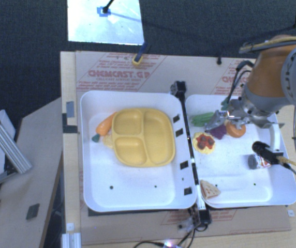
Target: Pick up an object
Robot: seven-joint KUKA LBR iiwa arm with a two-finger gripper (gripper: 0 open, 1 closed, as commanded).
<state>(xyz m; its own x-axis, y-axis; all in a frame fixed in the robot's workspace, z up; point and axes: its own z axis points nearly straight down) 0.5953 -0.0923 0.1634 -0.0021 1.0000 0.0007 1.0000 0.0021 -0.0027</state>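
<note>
My gripper (pixel 221 120) hangs low over the back of the right bin (pixel 241 187). A green pod-shaped toy (pixel 201 119) lies just to its left. A purple toy (pixel 218 133) sits directly under and in front of it, and an orange round toy (pixel 236 131) is just to its right. A flat yellow toy with red pieces on top (pixel 205 142) lies a little nearer the front. The gripper's body covers part of the purple and green toys, and I see nothing lifted.
A tan wedge-shaped toy (pixel 209 189) rests in the right bin's front left corner. The left bin (pixel 101 190) holds a yellow divided plate (pixel 140 137) with an orange carrot toy (pixel 104 124) against its left side. A dividing wall (pixel 187 143) separates the bins.
</note>
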